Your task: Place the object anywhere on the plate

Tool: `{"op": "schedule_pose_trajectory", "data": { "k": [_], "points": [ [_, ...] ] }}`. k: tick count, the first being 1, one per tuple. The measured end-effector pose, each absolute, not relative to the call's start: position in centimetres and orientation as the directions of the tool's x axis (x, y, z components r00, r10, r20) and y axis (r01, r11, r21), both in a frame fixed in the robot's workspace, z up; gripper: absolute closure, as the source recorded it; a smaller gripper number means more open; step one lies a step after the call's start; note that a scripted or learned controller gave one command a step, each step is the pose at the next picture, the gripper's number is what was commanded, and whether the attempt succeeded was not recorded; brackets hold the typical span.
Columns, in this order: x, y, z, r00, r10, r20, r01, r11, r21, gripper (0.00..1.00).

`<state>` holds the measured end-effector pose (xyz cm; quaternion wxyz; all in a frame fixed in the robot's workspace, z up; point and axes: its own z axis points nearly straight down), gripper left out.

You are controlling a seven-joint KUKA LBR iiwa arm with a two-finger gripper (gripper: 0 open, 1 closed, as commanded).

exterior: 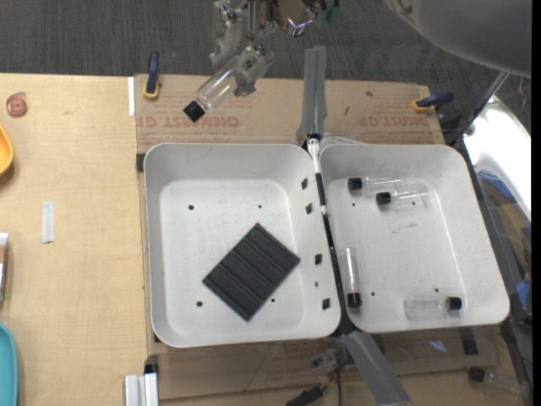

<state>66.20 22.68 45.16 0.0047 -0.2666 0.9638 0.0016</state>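
A clear tube with a black cap [211,92] hangs tilted above the cardboard behind the left bin, cap end pointing down-left. My gripper [242,68] is shut on its upper end, high over the bin's far edge. The plate [252,271] is a dark ribbed rectangle lying at an angle on the floor of the left bin [157,227], well in front of and below the gripper.
The right bin [475,227] holds several more clear black-capped tubes, among them one near the back [397,197] and one at the front [431,306]. Blue clamps [152,63] [429,101] pin the cardboard. A wooden table [68,184] lies to the left.
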Motion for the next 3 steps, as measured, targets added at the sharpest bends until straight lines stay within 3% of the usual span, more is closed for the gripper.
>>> {"op": "schedule_pose_trajectory", "data": {
  "k": [1, 2, 3],
  "points": [
    [66.4, 22.5, 46.1, -0.86, -0.509, -0.015, -0.509, 0.861, 0.001, 1.0],
    [66.0, 22.8, 44.1, -0.538, -0.843, -0.003, -0.843, 0.538, 0.0, 1.0],
    [60.3, 15.9, 42.0, -0.327, -0.945, -0.003, -0.945, 0.327, -0.001, 1.0]
  ]
}}
